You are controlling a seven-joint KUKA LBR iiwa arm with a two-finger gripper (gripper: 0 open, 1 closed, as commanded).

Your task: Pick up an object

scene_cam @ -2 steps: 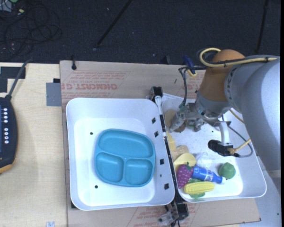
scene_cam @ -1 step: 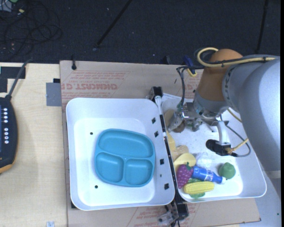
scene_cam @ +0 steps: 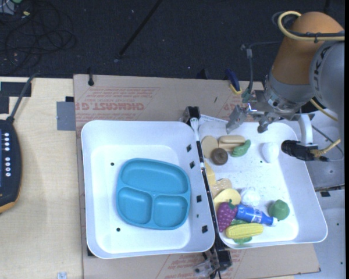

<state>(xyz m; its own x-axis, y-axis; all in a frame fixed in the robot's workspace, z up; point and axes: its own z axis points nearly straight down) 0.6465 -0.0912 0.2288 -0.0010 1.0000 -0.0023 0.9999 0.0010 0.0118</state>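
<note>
The claw (scene_cam: 251,120) hangs over the right bin's (scene_cam: 314,214) far rim, fingers spread, holding nothing. Bare white floor lies under it to the right. Plastic toy food crowds the bin's left and near side: a knobbly purple grape bunch (scene_cam: 225,215), a ridged yellow corn cob (scene_cam: 244,231). A smooth blue divided tray (scene_cam: 154,192) fills the left bin (scene_cam: 99,150) on the cardboard-covered surface (scene_cam: 134,100)
</note>
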